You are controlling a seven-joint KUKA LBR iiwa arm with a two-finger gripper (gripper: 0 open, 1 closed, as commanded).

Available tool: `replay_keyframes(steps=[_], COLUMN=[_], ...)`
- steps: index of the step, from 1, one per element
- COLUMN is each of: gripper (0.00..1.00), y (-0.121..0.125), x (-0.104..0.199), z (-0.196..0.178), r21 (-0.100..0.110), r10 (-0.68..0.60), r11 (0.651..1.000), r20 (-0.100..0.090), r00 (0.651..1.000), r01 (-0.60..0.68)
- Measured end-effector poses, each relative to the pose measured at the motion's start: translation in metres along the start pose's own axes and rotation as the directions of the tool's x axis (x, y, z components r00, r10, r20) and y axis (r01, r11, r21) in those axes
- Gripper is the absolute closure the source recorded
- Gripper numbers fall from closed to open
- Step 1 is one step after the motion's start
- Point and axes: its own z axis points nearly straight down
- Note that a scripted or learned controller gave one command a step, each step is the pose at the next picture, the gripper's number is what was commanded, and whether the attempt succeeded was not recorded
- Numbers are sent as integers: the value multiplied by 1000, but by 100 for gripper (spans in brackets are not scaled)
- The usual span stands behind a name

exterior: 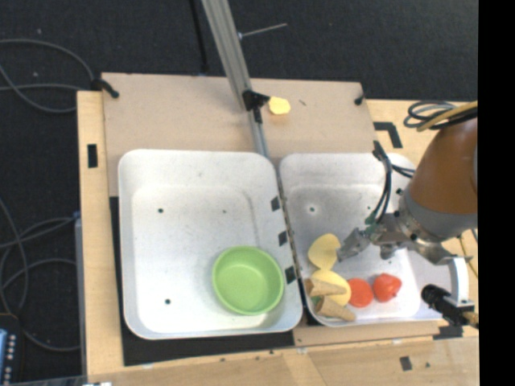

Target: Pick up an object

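Hand [352, 246] low in right bin [338, 175], beside yellow piece [323, 252]. Grip state unclear. Green bowl [247, 279] in left bin [177, 183].

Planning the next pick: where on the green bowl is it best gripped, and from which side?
Probably the rim of the green bowl, approached from above. It sits upright and open in the left bin, so one finger can go inside and one outside. The far-left arc of the rim seems best, since the near-right edge lies close to the bin's wall. The hand hangs over the right bin.
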Motion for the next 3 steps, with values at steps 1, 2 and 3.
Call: replay_keyframes(steps=[1, 2, 3], gripper=[0, 0, 100], y=[9, 9, 11], x=[-2, -3, -3], z=[57, 93, 81], r21=[0, -4, -9], r10=[1, 1, 6], r11=[1000, 1000, 1000], r20=[0, 1, -2], r00=[1000, 1000, 1000], r01=[-1, -1, -6])
